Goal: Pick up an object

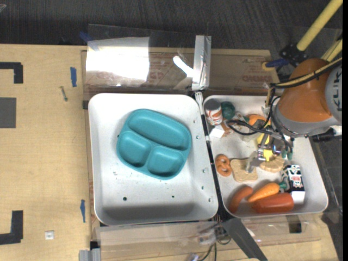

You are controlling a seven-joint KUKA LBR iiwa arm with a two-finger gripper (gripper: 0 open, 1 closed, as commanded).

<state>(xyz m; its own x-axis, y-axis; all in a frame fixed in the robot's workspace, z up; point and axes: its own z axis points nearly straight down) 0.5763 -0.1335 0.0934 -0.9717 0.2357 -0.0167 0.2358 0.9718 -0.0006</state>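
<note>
A wooden bench (38, 162) on dark floor carries two white bins. The left bin (103, 184) holds a teal plate (154, 142). The gripper (260, 157) hangs over toy food (261, 194) in the right bin (318, 192); its grip is unclear.

Grey arm (321, 99) with a broad orange band — black cables looping down to its end effector (260, 157).

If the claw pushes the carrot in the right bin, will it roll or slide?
The carrot looks tapered and round, so it probably rolls in a curve. It lies against the red piece, which likely blocks it. Its smooth surface may slip.
</note>
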